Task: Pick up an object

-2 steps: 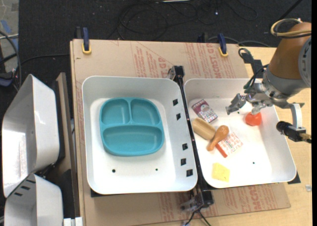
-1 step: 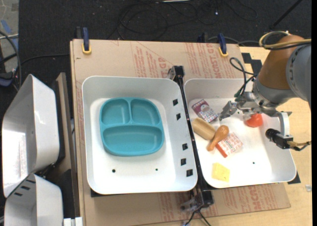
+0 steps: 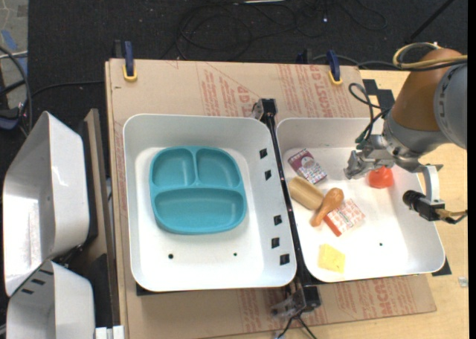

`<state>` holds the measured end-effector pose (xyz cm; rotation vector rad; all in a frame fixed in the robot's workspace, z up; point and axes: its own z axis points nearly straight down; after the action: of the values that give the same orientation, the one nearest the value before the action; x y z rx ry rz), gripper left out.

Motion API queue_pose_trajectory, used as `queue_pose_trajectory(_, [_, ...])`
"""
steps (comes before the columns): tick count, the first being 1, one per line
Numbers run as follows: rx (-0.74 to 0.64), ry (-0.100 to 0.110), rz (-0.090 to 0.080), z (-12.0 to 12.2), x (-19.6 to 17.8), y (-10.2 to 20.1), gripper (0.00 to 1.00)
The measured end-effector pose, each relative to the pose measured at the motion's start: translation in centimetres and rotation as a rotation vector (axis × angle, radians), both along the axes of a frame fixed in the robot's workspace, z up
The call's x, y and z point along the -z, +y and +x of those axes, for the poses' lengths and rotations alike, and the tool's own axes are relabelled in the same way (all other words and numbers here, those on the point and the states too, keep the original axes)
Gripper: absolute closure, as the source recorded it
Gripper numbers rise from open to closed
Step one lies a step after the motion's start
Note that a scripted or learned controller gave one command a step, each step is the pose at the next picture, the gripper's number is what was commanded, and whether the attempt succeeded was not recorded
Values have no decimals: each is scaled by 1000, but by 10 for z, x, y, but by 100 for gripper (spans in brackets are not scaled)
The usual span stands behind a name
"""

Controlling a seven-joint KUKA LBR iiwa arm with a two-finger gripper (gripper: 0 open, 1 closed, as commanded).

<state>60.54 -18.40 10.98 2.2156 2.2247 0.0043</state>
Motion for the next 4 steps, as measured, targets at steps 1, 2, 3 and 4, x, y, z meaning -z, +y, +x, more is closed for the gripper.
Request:
queue_pose_trajectory(1, [1,-2,-3,2,-63,-3,100])
queue_pose_trajectory(2, [1,-3,-3,4,-117,-3,100])
queue_pose_trajectory(3, [1,0,-2,5,-133,-3,100])
queue_pose_trajectory(4, [-4,5,1,-16,-129,57,100])
